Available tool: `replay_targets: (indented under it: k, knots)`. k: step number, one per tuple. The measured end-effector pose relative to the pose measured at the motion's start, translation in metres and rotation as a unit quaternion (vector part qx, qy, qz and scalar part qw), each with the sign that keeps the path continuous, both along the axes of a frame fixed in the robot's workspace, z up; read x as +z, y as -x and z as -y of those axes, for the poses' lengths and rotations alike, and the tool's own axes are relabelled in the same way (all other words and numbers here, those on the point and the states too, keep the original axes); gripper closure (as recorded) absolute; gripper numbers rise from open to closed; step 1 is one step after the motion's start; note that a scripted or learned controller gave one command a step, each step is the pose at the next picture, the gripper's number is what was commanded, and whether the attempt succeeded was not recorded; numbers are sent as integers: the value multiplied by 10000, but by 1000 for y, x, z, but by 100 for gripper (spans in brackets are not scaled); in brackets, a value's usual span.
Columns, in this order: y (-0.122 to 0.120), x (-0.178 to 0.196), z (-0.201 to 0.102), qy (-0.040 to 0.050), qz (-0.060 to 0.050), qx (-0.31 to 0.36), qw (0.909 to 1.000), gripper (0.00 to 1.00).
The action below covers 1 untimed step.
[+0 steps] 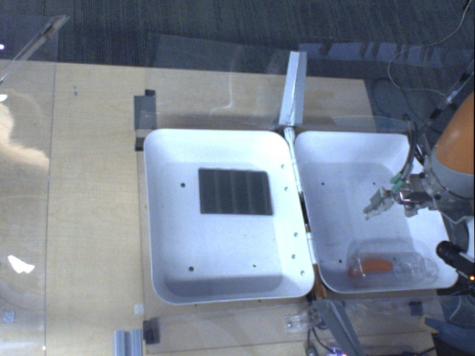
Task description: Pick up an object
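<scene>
A clear plastic bottle (391, 265) with an orange part inside lies on its side near the front wall of the right bin (334, 162). My gripper (388, 201) hangs over the middle of that bin, reaching in from the right. It is behind the bottle and apart from it, and nothing shows in its grasp. The grey arm with its orange band (454, 148) stands at the bin's right edge.
The left bin (167, 221) holds a flat dark grey ribbed rectangle (234, 192) near its middle. A grey metal bar (292, 87) rises behind the divide between the bins. Cables run along the right side, and the wooden bench (82, 199) surrounds the bins.
</scene>
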State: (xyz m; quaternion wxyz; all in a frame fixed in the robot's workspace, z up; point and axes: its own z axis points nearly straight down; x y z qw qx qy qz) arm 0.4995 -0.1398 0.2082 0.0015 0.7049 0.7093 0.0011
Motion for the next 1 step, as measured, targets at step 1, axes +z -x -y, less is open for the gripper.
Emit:
replay_targets:
  k: [1]
  knots:
    - [7, -118, -37, 5, 68, 238, 9997, 0]
